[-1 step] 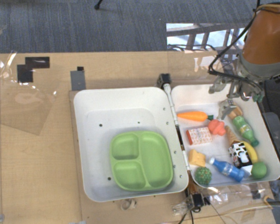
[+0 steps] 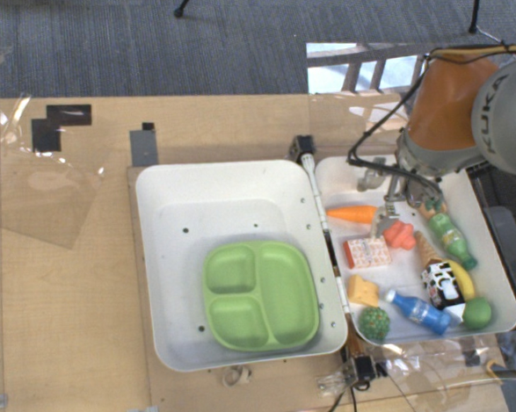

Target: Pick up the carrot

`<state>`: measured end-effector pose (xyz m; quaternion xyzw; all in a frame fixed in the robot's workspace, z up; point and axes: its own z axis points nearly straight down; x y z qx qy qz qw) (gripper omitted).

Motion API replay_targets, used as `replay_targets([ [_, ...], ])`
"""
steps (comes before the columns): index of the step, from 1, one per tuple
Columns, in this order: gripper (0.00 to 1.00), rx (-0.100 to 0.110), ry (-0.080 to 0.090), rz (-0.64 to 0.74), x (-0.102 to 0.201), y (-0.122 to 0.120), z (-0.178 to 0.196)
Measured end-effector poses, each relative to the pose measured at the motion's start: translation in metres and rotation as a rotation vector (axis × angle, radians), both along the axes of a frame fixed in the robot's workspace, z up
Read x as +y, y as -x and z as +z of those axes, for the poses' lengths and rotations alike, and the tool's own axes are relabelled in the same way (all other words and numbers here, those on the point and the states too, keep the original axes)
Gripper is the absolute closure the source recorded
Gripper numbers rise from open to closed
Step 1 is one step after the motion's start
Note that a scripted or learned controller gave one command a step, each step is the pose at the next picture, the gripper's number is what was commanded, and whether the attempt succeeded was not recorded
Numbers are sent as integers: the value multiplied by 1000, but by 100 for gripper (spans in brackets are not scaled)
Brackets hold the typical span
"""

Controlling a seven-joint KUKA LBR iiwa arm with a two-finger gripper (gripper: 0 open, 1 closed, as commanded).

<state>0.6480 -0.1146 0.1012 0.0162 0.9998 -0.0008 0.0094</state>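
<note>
I am looking down on a pale wooden bench that is standing on dark grey carpet, with thin black stand legs showing at the top edge. A clear plastic sheet is lying over the bench's left part and catching the light. Two white bins are sitting side by side: the left bin is holding a green divided plate, and the right bin is holding the toy food.

The arm is reaching in from the right, and I am reading part of the KUKA lettering on its grey casing. Its gripper is hanging over the right bin, just right of the carrot, beside a red piece; I cannot tell how its jaws are standing. The carrot is lying flat near the bin's left wall, in the upper part.

A checked red and white packet is lying below the carrot; its print is too small for me to read.
</note>
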Motion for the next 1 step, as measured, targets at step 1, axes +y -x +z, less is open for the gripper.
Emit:
replay_targets([
  [1,0,9,-7,-331,33,-1,-14],
])
